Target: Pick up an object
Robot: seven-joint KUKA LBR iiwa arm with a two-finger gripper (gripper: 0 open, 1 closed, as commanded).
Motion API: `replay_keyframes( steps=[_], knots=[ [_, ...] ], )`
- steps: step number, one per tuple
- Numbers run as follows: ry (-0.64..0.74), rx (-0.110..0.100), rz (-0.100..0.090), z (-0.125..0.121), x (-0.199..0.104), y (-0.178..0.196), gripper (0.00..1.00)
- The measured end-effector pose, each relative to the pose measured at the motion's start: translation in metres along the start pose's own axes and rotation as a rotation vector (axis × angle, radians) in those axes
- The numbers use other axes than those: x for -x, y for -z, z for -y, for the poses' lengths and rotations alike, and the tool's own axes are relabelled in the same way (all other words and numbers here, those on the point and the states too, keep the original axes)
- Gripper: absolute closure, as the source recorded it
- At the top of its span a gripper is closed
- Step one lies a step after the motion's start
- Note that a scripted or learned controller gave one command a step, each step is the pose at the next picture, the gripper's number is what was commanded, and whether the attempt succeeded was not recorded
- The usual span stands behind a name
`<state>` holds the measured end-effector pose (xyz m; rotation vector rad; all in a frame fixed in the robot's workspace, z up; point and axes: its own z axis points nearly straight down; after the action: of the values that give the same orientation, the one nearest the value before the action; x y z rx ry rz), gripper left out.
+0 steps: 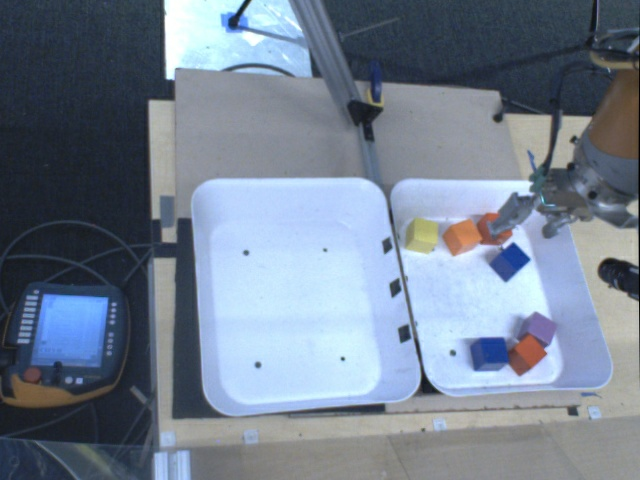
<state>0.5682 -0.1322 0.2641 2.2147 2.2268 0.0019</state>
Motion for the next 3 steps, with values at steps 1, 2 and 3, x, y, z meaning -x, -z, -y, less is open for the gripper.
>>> replay_keyframes(
  steps=[1, 2, 3],
  knots=[
    [-0.001, 0.001, 0.000, 0.000, 0.000, 0.000, 0.00],
    [-0.003, -0.005, 0.000, 0.008, -0.003, -0.058, 0.00],
    [-0.003, -0.004, 0.000, 0.003, 0.003, -0.104, 0.00]
  ],
)
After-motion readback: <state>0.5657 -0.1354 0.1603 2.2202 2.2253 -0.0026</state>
